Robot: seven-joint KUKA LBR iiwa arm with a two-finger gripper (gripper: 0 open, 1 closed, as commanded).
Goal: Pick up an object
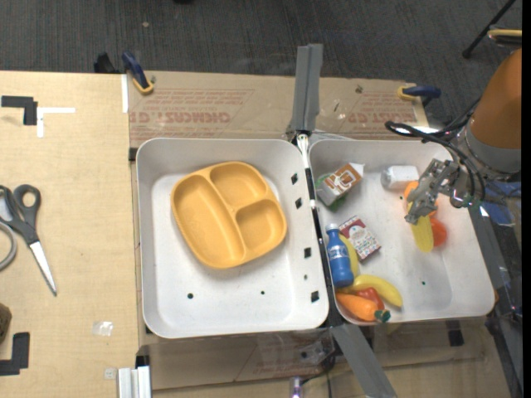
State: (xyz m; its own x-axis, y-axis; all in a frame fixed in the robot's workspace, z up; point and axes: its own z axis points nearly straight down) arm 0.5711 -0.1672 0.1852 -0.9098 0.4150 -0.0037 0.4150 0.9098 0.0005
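The left bin (158, 305) holds a yellow divided plate (228, 212). The right bin (465, 301) holds a small carton (340, 182), blue bottle (338, 258), banana (377, 287) and a yellow-and-orange toy (426, 232) just beneath the gripper (423, 199); whether it grips, I can't tell. Scissors (31, 235) lie on the wooden bench (66, 164).

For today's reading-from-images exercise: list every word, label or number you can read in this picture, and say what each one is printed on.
Cardboard sheet behind the bins: red printing, upside down and mirrored, too blurred to read.
Green-and-white carton: label too small to read.
Red-and-white box: print too small to read.
Blue bottle: white label, unreadable.
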